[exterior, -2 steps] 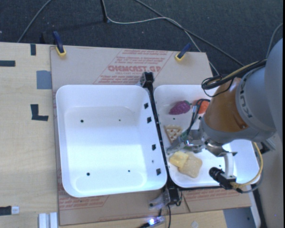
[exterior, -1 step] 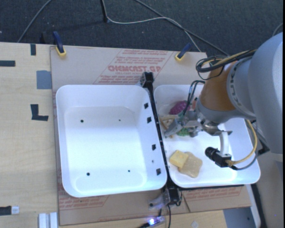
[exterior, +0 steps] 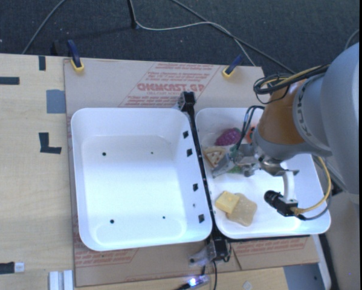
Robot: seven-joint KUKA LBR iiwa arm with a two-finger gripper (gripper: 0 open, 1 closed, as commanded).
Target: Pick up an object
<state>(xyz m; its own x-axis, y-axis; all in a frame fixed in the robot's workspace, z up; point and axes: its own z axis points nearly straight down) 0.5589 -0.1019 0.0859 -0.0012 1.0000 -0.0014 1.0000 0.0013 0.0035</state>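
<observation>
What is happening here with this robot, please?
The grey arm with an orange band reaches into the right white bin. Its tool is low among small items: a purple round object, a patterned beige piece and yellow sponge-like blocks. The left white bin lies beside it.

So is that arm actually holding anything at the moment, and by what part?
Cannot be told. The gripper is low in the right bin, beside the purple object; its tip is too blurred to judge.

Single fixed camera above the bench [exterior: 23, 138], slanting down on both bins [exterior: 84, 162]
</observation>
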